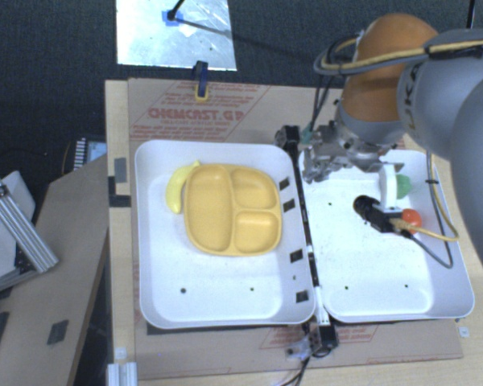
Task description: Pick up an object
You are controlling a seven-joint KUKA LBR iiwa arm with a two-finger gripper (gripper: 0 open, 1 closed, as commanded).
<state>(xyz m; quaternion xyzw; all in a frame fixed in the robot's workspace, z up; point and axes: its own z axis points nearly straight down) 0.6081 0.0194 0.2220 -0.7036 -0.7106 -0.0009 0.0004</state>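
Note:
In the left bin [225,296] lies a yellow divided plate [229,209] with three compartments. A yellow banana [175,188] curves along the plate's left edge, partly tucked under it. My gripper [315,167] hangs over the back left corner of the right bin [386,288], close to the wall between the bins. A small green and white thing [401,186] and a small orange-red thing [411,216] lie in the right bin, to the gripper's right. Nothing visible is held by the gripper.
The grey arm with its orange band [386,55] comes in from the upper right and covers the back of the right bin. A cardboard sheet [201,111] lies under both bins. A shiny square plate [177,22] sits behind the bench.

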